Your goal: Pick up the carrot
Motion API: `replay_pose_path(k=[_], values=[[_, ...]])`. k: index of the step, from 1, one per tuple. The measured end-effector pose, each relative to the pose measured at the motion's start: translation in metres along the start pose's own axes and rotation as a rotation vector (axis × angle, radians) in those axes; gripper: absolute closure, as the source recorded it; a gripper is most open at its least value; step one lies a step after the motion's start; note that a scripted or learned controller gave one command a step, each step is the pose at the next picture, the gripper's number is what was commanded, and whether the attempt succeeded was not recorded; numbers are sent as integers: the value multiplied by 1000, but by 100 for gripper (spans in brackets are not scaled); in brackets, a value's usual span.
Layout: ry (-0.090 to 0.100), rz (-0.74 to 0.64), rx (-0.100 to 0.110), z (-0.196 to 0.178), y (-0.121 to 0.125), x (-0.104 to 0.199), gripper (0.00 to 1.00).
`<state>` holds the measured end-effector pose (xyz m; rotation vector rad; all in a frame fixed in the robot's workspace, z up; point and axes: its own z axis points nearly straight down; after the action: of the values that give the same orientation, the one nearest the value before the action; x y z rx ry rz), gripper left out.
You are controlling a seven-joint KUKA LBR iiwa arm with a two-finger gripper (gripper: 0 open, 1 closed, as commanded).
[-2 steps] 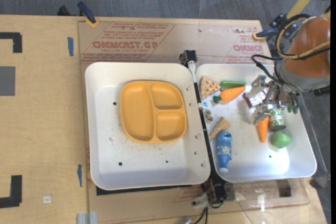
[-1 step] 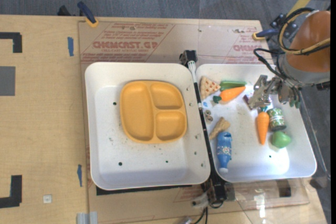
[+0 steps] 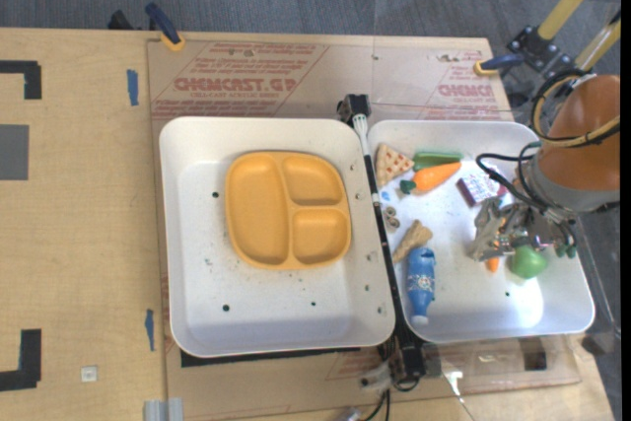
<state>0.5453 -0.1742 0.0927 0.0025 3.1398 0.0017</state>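
The carrot (image 3: 436, 176) is orange with a small green top at its left end. It lies tilted in the upper left part of the right bin (image 3: 562, 311). My gripper (image 3: 496, 234) hangs low over the right middle of that bin, to the right of and below the carrot and apart from it. A green round fruit (image 3: 528, 261) sits right beside the gripper, and a small orange bit (image 3: 492, 263) shows just under it. The carrot is not in the gripper.
A green pod (image 3: 437, 156) lies just above the carrot and a waffle-patterned wedge (image 3: 392, 163) to its left. A purple packet (image 3: 479, 187), a tan piece (image 3: 412, 239) and a blue bottle (image 3: 421, 283) share the right bin. The left bin (image 3: 197, 291) holds a yellow divided plate (image 3: 288, 209).
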Motion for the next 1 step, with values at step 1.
replay_pose_path(k=[1], values=[[-2,0,0,-1,0,-1,0]])
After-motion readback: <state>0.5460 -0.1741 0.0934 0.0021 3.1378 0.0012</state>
